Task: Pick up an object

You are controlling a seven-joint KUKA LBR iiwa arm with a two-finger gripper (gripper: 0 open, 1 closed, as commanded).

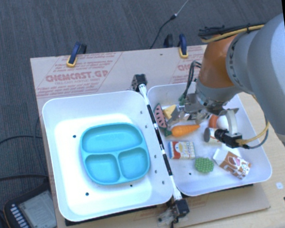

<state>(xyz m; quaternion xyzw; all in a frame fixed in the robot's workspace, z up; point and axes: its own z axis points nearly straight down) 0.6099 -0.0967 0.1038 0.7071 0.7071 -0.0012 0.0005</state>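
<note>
While I hang low in the right white plastic bin (pixel 259 173):
Gripper (pixel 188 111): finger state unclear, cannot tell.
Orange plastic carrot (pixel 185 129): at my 6 o'clock, just beside.
Teal divided tray (pixel 115 153): left bin.

Two white bins (pixel 53 148) — one blue divided tray (pixel 115 152), one carrot (pixel 185 129), one green ball (pixel 204 165), two small packets (pixel 182 149).

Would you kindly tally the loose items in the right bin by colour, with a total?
Orange: 1, the toy carrot
Green: 1, the round knobbly piece
Red and green: 1, the watermelon slice
Yellow: 1, the wedge
Red and white: 2, the packet and the carton
Total: 6; others may hide beneath the arm.
</note>
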